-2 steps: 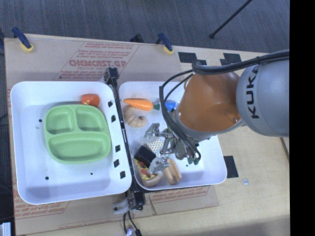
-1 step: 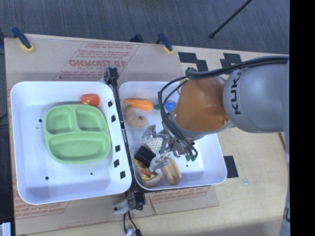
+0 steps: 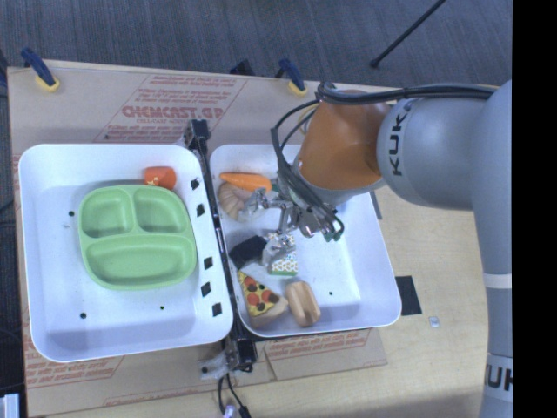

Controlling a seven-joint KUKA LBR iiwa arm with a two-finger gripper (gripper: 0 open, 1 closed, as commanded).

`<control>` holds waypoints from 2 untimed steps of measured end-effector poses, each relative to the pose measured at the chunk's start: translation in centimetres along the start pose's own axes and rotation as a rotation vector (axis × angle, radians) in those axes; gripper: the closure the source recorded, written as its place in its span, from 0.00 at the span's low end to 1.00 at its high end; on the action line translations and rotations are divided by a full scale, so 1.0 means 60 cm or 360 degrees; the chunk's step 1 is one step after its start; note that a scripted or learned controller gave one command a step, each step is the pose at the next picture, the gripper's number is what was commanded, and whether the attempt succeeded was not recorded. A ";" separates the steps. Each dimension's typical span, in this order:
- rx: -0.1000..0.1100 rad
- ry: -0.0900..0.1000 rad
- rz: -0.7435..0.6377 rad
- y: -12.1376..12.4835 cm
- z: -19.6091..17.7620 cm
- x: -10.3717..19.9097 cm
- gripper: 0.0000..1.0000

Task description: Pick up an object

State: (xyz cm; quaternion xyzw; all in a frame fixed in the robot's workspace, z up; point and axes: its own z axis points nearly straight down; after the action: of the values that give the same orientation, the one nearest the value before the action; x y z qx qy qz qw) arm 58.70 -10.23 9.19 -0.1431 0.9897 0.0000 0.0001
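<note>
In the right bin [image 3: 370, 273], nearest the camera, lie a hot dog bun [image 3: 303, 303] and a pizza slice [image 3: 258, 296], side by side. Just above them sits a small patterned piece [image 3: 283, 264], beside a dark flat item [image 3: 246, 251]. The hand [image 3: 280, 244] hangs right over that small piece; whether it is wide or narrow I cannot tell. Farther back lie a shell-like toy [image 3: 231, 201] and a carrot [image 3: 245, 181]. The left bin [image 3: 43, 233] has a green tray [image 3: 137, 235]. I judge the step is lowering to grasp; next it must close squarely on the piece, then lift.
</note>
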 end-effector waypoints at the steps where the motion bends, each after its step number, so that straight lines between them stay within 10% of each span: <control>1: 0.0001 0.0002 -0.0210 -0.020 -0.001 -0.096 0.00; 2: -0.0002 0.0005 -0.0039 -0.008 0.000 -0.087 0.00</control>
State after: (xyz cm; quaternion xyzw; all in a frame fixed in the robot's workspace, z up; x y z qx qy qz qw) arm 63.84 -9.19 9.19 -0.1553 0.9879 0.0003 -0.0014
